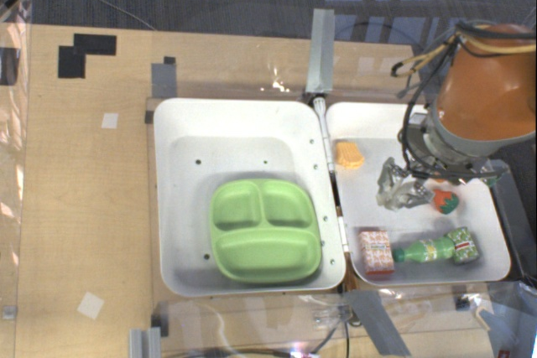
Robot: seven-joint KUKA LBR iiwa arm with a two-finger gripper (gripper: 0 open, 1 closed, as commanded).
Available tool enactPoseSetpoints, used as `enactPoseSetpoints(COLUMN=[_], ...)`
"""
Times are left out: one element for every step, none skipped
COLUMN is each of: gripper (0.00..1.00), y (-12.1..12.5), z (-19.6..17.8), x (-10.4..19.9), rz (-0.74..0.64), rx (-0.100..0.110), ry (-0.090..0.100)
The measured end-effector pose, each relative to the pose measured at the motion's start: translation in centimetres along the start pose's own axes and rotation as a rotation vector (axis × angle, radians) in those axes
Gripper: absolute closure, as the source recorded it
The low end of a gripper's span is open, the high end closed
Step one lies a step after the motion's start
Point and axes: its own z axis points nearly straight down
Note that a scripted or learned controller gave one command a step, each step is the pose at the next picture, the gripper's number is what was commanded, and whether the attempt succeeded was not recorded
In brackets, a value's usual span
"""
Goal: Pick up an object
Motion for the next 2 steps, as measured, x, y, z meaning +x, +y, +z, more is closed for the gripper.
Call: enactPoseSetpoints(gripper=[1.0,1.0], y=[0.1,-0.8], z=[3.6,6.5], x=[0.9,5.4], rz=[-0.393,-0.843], rx=[-0.004,-0.007], ry=[0.002,0.003])
